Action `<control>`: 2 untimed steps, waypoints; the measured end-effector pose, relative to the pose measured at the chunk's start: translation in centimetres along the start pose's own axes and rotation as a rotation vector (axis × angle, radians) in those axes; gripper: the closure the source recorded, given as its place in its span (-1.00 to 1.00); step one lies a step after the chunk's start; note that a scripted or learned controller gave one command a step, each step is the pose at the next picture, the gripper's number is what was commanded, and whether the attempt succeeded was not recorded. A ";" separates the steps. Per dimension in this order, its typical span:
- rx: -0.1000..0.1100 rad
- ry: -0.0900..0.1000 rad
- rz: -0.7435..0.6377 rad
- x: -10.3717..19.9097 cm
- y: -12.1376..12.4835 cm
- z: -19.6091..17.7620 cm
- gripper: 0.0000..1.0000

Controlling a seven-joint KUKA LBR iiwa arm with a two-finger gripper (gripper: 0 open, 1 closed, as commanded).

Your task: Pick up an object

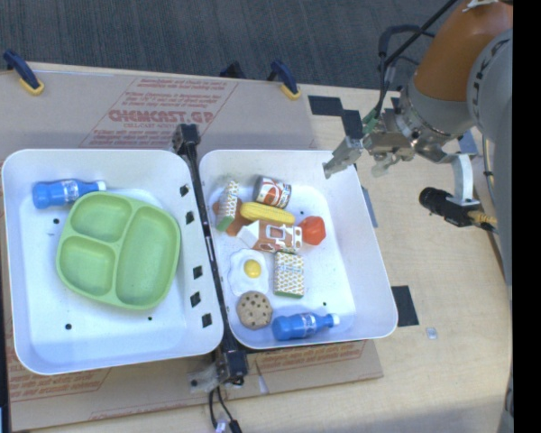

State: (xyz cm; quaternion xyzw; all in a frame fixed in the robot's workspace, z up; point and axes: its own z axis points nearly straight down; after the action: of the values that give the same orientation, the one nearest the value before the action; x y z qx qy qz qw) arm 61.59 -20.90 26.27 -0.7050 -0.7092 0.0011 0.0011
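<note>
The jaws (343,161) hang at the upper right rim of the right bin (365,269), above its edge and clear of its contents; their spread cannot be told from this view. Nothing is seen held. The nearest candidates lie down and to the left of the jaws: a can (271,192) sits closest, on its side, and just below it a banana (267,213) lies with its long axis running left to right, slightly tilted down to the right. A red piece (314,231) rests below the jaws, touching a small carton (279,237). Farther below are a patterned packet (288,274), a fried egg (249,267), a cookie (253,309) and a blue bottle (302,326), the last lying flat with its cap pointing right. The items are crowded and touching, so a clean grasp likely calls for a descent onto an outlying one, such as the red piece.
</note>
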 end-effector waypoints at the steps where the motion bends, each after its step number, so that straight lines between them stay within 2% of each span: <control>1: 0.003 0.001 0.000 -0.1 -6.1 11.3 -1.00; 2: 0.000 0.001 0.000 -0.1 1.4 17.2 -1.00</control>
State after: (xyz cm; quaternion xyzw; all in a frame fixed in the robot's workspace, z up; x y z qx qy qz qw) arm 62.97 -21.04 9.10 -0.7050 -0.7092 0.0010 0.0015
